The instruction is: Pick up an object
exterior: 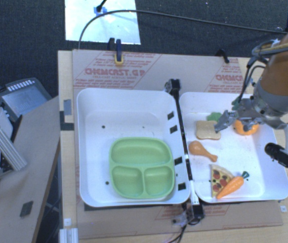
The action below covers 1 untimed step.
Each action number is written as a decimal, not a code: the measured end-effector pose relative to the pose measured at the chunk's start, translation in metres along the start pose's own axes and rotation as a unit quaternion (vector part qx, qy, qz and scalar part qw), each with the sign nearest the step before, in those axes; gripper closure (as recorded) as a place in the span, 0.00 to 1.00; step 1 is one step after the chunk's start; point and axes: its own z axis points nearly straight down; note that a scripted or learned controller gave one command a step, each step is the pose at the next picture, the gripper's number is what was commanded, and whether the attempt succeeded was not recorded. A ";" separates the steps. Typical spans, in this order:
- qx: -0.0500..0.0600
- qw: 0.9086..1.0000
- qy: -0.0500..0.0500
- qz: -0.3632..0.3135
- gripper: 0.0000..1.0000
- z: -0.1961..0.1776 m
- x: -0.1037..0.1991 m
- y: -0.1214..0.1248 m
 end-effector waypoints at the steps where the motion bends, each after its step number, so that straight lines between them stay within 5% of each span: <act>1: -0.006 1.000 -0.001 -0.001 0.00 -0.006 0.000 0.002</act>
